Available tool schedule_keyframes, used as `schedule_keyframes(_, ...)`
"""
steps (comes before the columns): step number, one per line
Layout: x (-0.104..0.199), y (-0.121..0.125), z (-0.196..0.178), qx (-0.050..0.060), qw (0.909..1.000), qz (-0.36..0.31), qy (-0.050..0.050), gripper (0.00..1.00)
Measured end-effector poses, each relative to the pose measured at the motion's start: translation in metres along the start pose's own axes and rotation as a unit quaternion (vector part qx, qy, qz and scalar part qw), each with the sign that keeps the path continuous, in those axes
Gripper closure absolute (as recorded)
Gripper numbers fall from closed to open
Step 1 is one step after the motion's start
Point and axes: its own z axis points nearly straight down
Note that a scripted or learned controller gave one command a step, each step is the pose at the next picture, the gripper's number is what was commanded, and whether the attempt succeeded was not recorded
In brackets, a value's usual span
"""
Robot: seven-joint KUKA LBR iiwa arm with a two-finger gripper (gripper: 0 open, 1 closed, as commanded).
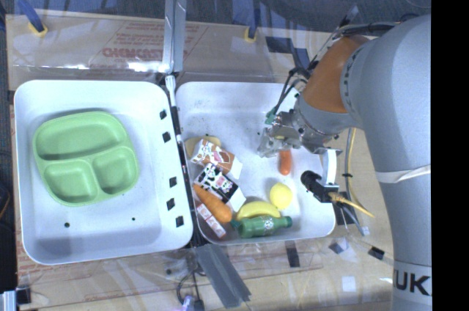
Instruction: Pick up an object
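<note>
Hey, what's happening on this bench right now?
A grey arm with an orange band has its two-finger gripper lowered into the right white bin, just above a small orange carrot-shaped piece. Nothing is visibly held. Toy food sits along the bin's near side: a yellow lemon, a yellow banana, a green bottle and small printed packets. The left white bin holds a green divided tray.

Even overhead light, soft shadows (slightly grainy)

I see my arm (388, 111) reaching in from the right, bent downward at the orange band (330, 78), with the gripper (277, 137) low at its tip, pointing left.
</note>
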Motion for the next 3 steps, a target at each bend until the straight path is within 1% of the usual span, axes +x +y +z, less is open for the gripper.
schedule_keyframes(1,0.0002,0.0000,0.0001,0.000,1.0000,-0.001,0.000,0.00)
schedule_keyframes(2,0.0008,-0.0005,-0.0058,0.003,1.0000,-0.004,0.000,1.00)
schedule_keyframes(3,0.0010,-0.0005,-0.0057,0.003,1.0000,-0.004,0.000,0.00)
